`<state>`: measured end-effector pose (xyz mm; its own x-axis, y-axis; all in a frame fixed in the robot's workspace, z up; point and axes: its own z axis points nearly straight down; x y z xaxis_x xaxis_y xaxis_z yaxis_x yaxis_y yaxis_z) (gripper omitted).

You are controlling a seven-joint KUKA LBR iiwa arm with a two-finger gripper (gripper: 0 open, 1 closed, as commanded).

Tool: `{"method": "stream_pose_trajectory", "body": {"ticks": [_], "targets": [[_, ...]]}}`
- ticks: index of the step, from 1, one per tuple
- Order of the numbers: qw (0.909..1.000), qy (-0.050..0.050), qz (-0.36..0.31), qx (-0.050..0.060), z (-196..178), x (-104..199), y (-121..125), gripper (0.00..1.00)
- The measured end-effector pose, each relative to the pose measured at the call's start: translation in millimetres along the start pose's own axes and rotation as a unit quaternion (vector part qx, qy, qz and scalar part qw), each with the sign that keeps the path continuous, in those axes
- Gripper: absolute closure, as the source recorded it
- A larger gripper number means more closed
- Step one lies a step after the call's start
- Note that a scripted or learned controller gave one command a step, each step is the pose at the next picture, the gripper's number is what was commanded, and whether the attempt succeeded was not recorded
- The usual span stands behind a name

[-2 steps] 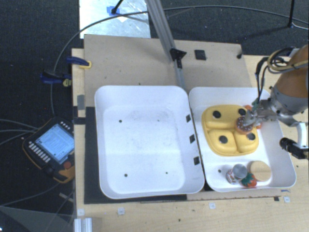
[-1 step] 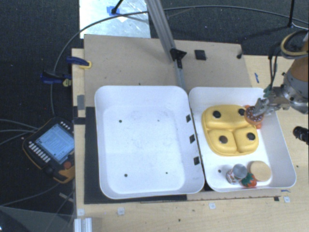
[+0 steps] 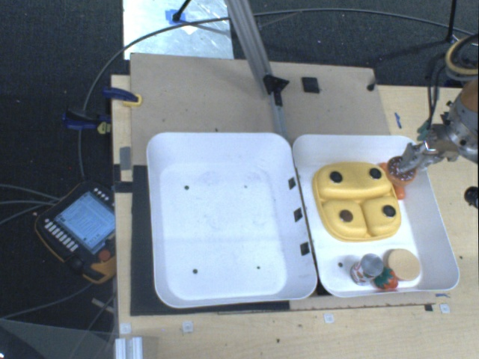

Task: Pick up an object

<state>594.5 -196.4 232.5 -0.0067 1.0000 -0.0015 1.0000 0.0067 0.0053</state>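
**Arm low over the right bin's far right corner**

Bench first: you have two white bins side by side, the left bin (image 3: pixel 217 215) and the right bin (image 3: pixel 438 264). The arm comes in from the right edge, wrist tilted down and leftward. Inside the right bin, the biggest item is a yellow tray (image 3: pixel 357 200) with four dark spots, lying in the middle. Near the front wall sits a tan disc (image 3: pixel 403 264), touching a small cluster of a grey cap (image 3: pixel 369 262) and red-green bits. The gripper (image 3: pixel 406 167) hangs just beside the tray's far right corner, over a small orange-red object (image 3: pixel 397 188). You cannot tell its grip state here.
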Motion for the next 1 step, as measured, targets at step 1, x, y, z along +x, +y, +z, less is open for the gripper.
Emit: {"method": "stream_pose_trajectory", "body": {"ticks": [1], "targets": [[1.0, 0.001, -0.001, 0.002, 6.7, 44.0, -7.4, 1.0]]}}
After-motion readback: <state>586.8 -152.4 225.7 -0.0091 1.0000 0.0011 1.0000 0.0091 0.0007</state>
